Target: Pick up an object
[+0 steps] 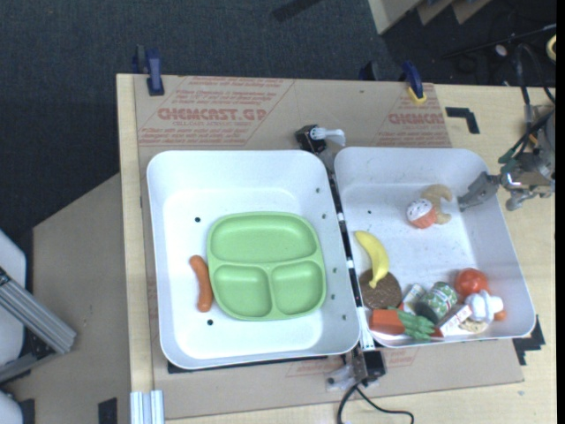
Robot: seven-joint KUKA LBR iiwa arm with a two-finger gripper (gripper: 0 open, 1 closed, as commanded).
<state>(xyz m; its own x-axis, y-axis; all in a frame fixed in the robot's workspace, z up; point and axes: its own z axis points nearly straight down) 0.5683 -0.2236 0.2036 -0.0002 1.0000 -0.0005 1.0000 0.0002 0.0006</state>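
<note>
Two white bins sit side by side on the counter [265, 104]. The left bin [168, 237] holds a green plate [265, 263] with three sections, near the middle of the bin. A little orange sausage [202, 283] lies just beside the plate, toward the left edge of the counter.

The right bin [503, 246] holds a lot of toy food. A yellow banana [375, 254] lies near the wall between the two bins. Just below it is a round brown cookie [381, 291], and the banana's tip touches it. In the bin's near corner there is a pile: a red tomato [471, 282], a carrot [393, 321] with a green top, and some small packets that are too jumbled to name. A small white and orange toy [422, 214] lies alone toward the back of the bin, with a tan ring-like thing [439, 193] touching it.

The end effector [481, 190] reaches in over the right edge of the right bin. Its grey tip is very near the tan thing and the white and orange toy. It is too small and dark to see well, so I cannot tell what it is doing with its tip. Nothing can be seen gripped in it.

A blue clamp [152, 69] and a yellow clamp [413, 82] sit at the back edge of the counter.
</note>
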